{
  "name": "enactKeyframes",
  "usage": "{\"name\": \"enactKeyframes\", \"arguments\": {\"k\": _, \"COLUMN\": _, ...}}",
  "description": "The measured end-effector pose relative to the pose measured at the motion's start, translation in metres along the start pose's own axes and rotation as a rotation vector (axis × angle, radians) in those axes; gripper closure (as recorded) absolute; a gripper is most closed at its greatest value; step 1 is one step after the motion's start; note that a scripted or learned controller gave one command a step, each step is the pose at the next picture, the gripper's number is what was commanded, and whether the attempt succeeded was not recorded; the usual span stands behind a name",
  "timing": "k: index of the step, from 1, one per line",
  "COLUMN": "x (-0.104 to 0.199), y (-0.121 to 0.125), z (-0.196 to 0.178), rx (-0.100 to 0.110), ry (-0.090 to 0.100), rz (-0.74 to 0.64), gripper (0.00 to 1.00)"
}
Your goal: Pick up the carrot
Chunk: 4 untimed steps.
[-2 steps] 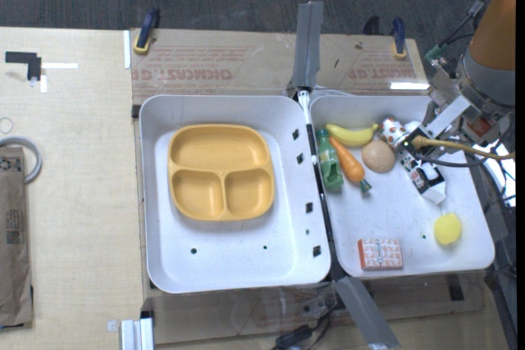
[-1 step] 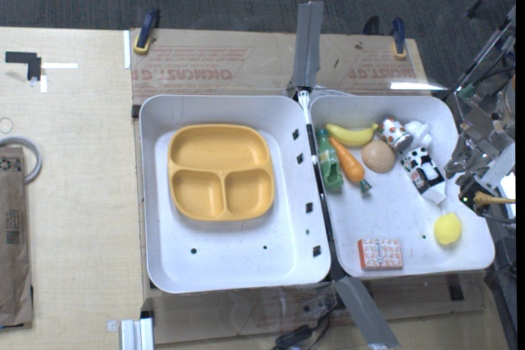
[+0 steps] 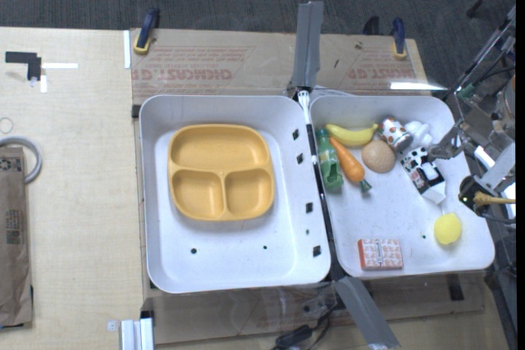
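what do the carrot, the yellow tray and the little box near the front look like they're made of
Carrot: likely moulded plastic, smooth even orange with a green stem end. Yellow tray: plastic by the look, matte, rounded moulded compartments. Little box: probably printed cardboard, flat faces and sharp edges; too small to be sure.

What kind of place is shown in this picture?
Probably a robotics lab bench, not a kitchen. Two white bins are clamped side by side over cardboard, toy food such as a carrot lies in one, and bare cables hang below.
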<state>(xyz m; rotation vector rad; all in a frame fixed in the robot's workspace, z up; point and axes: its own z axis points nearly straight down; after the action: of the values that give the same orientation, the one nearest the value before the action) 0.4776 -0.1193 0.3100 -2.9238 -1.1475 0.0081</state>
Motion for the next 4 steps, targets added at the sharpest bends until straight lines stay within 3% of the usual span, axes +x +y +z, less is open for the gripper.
{"name": "enactKeyframes", "arguments": {"k": 1, "x": 0.070, "y": -0.018, "z": 0.120, "rx": 0.002, "ry": 0.000, "rz": 0.113, "gripper": 0.00}}
{"name": "enactKeyframes", "arguments": {"k": 2, "x": 0.078, "y": 0.048, "z": 0.208, "rx": -0.021, "ry": 0.015, "rz": -0.133, "gripper": 0.00}}
{"name": "enactKeyframes", "arguments": {"k": 3, "x": 0.078, "y": 0.048, "z": 0.208, "rx": -0.020, "ry": 0.015, "rz": -0.133, "gripper": 0.00}}
{"name": "enactKeyframes", "arguments": {"k": 4, "x": 0.079, "y": 0.049, "z": 0.198, "rx": -0.022, "ry": 0.018, "rz": -0.131, "gripper": 1.00}}
